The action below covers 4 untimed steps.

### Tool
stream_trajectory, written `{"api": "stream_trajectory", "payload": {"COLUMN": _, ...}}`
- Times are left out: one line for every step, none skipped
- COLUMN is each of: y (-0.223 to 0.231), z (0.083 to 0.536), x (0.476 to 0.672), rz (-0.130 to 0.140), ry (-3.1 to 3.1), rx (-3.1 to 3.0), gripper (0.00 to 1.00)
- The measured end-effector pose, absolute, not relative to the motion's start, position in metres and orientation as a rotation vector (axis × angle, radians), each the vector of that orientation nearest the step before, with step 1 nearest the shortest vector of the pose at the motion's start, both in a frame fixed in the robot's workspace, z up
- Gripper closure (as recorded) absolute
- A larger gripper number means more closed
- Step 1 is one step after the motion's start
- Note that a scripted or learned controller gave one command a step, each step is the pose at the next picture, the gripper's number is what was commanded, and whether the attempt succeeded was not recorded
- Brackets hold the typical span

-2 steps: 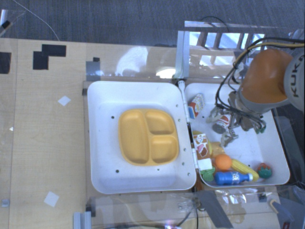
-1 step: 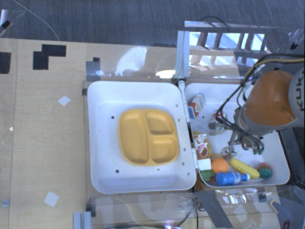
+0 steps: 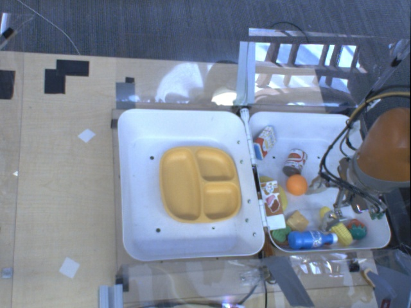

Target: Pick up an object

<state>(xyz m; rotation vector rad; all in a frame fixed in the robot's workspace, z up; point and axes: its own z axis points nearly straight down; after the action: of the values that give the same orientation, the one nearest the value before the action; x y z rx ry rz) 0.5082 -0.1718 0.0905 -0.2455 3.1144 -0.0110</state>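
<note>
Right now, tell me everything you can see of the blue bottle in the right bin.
The blue bottle lies on its side near the right bin's front edge, lengthwise across the view. It looks like glossy plastic, deep blue with a pale label band at its middle; which end is the cap I cannot tell. A tan block sits just behind it, and a yellow piece meets its right end. The hand hovers close behind, apart from it.

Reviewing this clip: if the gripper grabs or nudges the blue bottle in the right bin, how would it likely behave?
The blue bottle lies on its side, so a nudge would probably roll it. It looks smooth and rounded, so it might slip between fingers. The corn cob and bin wall beside it may limit rolling.
</note>
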Motion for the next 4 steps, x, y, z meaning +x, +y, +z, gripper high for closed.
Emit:
{"api": "stream_trajectory", "payload": {"y": -0.170, "z": 0.105, "x": 0.514, "rz": -0.017, "ry": 3.097, "rx": -0.255, "gripper": 1.00}}
{"api": "stream_trajectory", "payload": {"y": -0.170, "z": 0.104, "x": 0.514, "rz": -0.016, "ry": 3.098, "rx": -0.256, "gripper": 0.00}}
{"api": "stream_trajectory", "payload": {"y": -0.112, "z": 0.091, "x": 0.532, "rz": -0.004, "ry": 3.121, "rx": -0.081, "gripper": 0.00}}
{"api": "stream_trajectory", "payload": {"y": -0.086, "z": 0.089, "x": 0.597, "rz": -0.004, "ry": 3.111, "rx": 0.344, "gripper": 0.00}}
